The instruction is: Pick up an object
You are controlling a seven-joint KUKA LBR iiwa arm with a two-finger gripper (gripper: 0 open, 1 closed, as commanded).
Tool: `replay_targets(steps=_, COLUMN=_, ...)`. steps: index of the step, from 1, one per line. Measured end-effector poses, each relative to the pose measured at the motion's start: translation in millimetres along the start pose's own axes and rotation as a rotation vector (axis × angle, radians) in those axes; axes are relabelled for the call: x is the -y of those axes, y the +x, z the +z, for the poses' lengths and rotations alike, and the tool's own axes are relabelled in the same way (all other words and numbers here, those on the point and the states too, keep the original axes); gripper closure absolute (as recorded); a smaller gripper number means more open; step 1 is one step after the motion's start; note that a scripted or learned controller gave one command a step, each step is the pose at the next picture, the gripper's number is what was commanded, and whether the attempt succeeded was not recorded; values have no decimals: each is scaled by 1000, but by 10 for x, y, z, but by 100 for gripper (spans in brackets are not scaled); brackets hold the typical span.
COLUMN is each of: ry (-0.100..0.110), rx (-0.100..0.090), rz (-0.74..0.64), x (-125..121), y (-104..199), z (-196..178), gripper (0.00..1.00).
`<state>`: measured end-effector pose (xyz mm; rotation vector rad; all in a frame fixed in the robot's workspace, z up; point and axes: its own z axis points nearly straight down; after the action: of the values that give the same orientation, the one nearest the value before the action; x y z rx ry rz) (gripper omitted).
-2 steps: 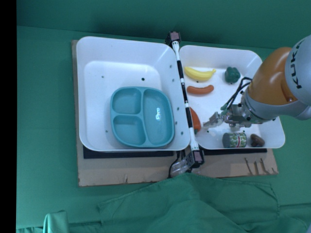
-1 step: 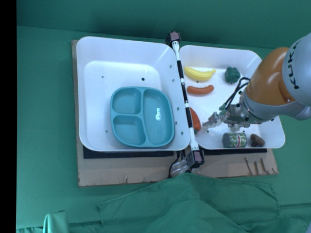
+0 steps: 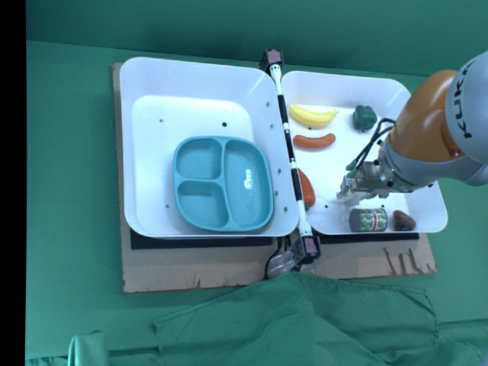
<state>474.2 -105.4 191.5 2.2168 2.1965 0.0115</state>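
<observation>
My gripper (image 3: 348, 194) hangs low over the front of the right bin (image 3: 335, 82), just above and left of a small can (image 3: 368, 219) lying on its side. A brown lump (image 3: 403, 220) lies beside the can at the front right. Further back lie a yellow banana (image 3: 313, 115), a red sausage (image 3: 314, 140) and a dark green item (image 3: 364, 117). A red-orange object (image 3: 306, 186) rests against the bin's left wall. The fingertips are too small and pale against the bin to read. Nothing visible is held.
The left bin (image 3: 152, 90) holds a teal three-compartment plate (image 3: 223, 183). A striped divider bar (image 3: 289, 147) runs between the bins. Both bins stand on cardboard (image 3: 191, 277) over green cloth. My arm's orange band (image 3: 427, 120) covers the right bin's right side.
</observation>
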Motion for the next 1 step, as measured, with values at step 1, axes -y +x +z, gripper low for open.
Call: replay_targets(steps=1, ry=23, rx=-7, rz=-5, x=35, y=-282, z=-1165, gripper=100)
